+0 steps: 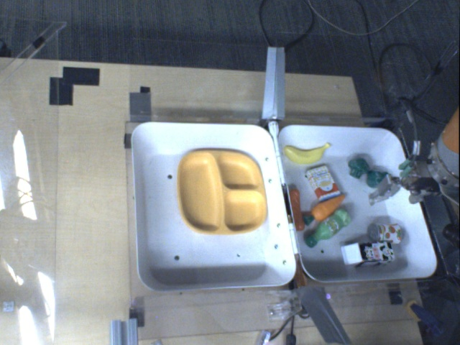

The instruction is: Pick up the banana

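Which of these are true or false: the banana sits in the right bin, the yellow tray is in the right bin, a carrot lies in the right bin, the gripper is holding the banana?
1. The banana lies in the right bin. True.
2. The yellow tray is in the right bin. False: it sits in the left bin.
3. A carrot lies in the right bin. True.
4. The gripper holds the banana. False: it is at the bin's right edge, far from the banana, which lies near the top-left corner.
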Tool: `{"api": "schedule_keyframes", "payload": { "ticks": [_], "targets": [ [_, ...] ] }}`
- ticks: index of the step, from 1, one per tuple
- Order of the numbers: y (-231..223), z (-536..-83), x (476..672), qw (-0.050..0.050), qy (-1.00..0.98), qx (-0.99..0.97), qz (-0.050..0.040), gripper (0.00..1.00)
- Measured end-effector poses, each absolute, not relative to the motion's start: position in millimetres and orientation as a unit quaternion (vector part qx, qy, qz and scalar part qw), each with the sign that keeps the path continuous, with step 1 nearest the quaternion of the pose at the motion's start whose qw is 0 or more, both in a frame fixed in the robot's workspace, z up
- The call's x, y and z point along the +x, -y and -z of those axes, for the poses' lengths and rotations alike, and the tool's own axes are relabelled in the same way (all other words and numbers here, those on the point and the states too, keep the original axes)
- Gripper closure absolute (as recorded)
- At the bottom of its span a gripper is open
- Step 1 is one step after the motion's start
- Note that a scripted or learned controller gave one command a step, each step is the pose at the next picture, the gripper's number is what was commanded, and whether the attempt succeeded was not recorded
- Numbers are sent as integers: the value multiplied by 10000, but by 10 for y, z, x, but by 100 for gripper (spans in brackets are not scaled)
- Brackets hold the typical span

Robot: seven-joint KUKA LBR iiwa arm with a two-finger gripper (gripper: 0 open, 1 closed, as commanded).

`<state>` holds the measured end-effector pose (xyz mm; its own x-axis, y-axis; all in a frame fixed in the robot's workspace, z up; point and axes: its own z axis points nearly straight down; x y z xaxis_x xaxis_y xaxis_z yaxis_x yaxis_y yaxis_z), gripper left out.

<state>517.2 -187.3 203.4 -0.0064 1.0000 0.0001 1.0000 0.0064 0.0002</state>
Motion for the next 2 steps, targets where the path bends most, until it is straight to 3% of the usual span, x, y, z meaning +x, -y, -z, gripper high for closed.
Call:
{"api": "schedule_keyframes", "payload": {
  "ticks": [1, 2],
  "targets": [
    [1873, -2034, 5172, 0, -7094, 7048, -1, 0],
    [1075, -907, 5647, 5, -6651, 7467, -10, 0]
  ]
}}
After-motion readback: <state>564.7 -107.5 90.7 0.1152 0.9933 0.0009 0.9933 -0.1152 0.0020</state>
